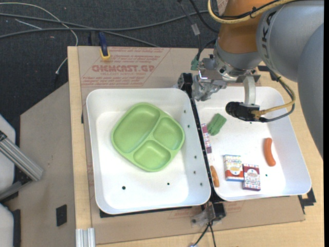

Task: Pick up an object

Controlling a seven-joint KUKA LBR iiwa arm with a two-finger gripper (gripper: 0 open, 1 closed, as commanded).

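A grey KUKA arm with an orange band [245, 4] above the wrist reaches in from the right over the far end of the right-hand bin [295, 153], one of two shallow white bins set side by side on a cardboard-covered desk [77, 138]. Its jaws [208, 89] hang low at the far left corner of that bin, close to the wall the bins share; from this slant it cannot be told how far apart they stand, and nothing can be made out between them.

Just beside the wrist, a black fitting [241, 110] with a yellow cable sits above the bin floor. A small green block [216, 123] lies near the jaws but apart from them. A narrow wrapped bar [206, 138] rests along the dividing wall, with a small orange piece [214, 175] farther toward the near edge of the same wall. Two small cartons lie side by side, touching or nearly so, near the front rim: one blue and orange [233, 168], one red [251, 177]. An orange-red sausage [270, 152] lies well apart, toward the right wall.

The left-hand bin [103, 189] holds a pale green divided plate [148, 136], set at a slant near its middle. Loose cables [31, 19] trail over the dark floor beyond the desk
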